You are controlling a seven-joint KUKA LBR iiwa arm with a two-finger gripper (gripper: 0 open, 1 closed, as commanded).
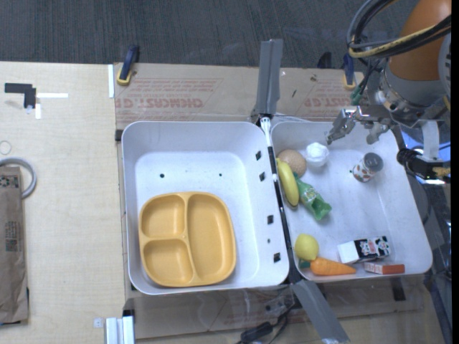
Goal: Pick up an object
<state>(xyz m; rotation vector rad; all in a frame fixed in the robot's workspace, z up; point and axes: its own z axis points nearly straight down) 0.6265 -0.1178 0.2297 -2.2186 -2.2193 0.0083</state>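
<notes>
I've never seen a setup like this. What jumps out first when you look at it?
The yellow divided plate in the left bin catches the eye first. Next comes the clutter in the right bin: a banana, a lemon and a carrot. The gripper hangs over that bin's far edge.

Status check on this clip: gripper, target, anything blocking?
Gripper over right bin's far edge, nothing between its fingers. Nearest: white cap, small can. Banana and carrot untouched. No obstruction.
</notes>
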